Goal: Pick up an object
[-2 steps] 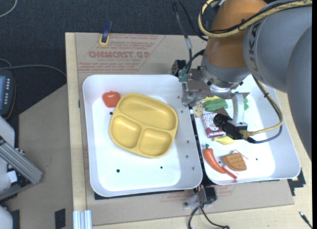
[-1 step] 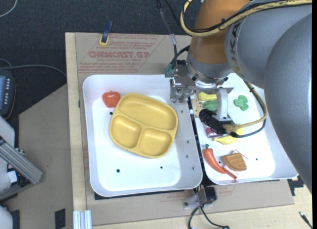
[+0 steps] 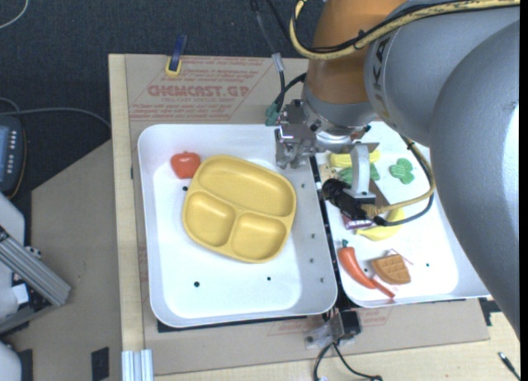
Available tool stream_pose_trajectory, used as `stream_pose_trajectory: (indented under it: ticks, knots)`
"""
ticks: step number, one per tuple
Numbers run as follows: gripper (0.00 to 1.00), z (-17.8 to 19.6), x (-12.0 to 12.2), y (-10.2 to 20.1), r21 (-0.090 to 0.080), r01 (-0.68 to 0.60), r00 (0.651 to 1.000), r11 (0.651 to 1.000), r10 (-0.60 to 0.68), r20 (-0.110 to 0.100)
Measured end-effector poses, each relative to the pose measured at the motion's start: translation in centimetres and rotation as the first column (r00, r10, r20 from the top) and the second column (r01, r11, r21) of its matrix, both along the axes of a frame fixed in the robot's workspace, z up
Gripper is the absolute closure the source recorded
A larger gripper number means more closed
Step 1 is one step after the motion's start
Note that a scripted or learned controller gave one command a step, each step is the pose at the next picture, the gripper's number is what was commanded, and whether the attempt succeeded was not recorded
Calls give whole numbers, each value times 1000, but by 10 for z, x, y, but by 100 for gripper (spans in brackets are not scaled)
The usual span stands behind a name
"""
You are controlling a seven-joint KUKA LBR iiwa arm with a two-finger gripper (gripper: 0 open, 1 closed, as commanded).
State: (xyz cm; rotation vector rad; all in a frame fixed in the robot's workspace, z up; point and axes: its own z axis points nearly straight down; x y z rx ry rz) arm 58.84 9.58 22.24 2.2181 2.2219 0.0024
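Two white bins sit side by side on the bench, and we take the left bin (image 3: 157,231) first. It holds a yellow tray (image 3: 239,207) with three compartments, lying tilted in the upper middle of the bin. Just beside the tray's upper left corner lies a red tomato (image 3: 186,163), close to it, though we cannot tell whether they touch.

We turn next to the right bin (image 3: 445,276), much of it covered by the arm (image 3: 429,82). Near its front left lies a red pepper (image 3: 356,266), and just beside that a brown waffle (image 3: 392,269). Further back we see a green piece (image 3: 403,170) and something yellow (image 3: 381,229) partly hidden under black cabling.

The gripper (image 3: 290,152) hangs over the divide between the bins, at the tray's upper right corner. Whether it grips anything or stands apart, we cannot tell from this angle.
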Motion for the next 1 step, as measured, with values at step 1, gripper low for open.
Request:
stream_pose_trajectory:
  ticks: [1]
  knots:
    - [100,5,-19,-9,0,3,1000,1000,-3,-6]
